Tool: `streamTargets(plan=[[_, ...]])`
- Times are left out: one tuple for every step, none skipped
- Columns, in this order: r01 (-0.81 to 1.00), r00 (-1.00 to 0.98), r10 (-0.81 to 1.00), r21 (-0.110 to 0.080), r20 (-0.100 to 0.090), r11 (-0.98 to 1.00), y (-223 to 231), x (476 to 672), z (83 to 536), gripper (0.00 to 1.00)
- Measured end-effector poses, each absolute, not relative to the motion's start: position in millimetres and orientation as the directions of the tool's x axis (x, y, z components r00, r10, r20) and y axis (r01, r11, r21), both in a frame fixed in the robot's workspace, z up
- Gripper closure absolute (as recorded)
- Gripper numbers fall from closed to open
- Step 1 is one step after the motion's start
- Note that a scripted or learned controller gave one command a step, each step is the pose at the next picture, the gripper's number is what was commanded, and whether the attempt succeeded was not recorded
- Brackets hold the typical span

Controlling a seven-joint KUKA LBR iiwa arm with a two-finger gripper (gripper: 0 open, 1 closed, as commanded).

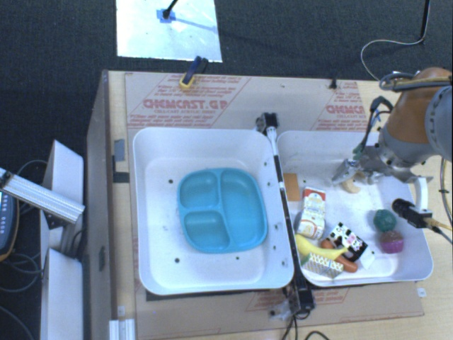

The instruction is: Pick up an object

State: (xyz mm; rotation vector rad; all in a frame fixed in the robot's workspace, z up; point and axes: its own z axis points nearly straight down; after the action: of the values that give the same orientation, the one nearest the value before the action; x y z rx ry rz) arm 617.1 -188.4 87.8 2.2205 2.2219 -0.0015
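Hovering low in the right bin (417,261), my gripper (352,170) sits just above a pale object (350,185); I cannot tell how its fingers stand. The carton (311,213), banana (311,246) and balls (386,220) crowd the near side. The left bin (156,211) holds a blue tray (221,210).

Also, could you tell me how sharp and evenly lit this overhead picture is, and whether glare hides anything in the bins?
Camera view: soft overall, fine detail smeared; small items in the right bin blur together. Lighting is even, shadows faint. The white bin walls and the pale sheet on the floor look washed out; the blue tray stays readable. The tool is too blurred to read.
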Motion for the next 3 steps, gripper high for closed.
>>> streamTargets(plan=[[1.000,-0.001,1.000,0.002,-0.001,0.001,-203,599.7,96,0.00],[1.000,-0.001,1.000,0.001,-0.001,0.001,-206,555.4,91,0.00],[1.000,-0.004,1.000,0.003,0.000,0.004,-176,621.3,85,0.00]])
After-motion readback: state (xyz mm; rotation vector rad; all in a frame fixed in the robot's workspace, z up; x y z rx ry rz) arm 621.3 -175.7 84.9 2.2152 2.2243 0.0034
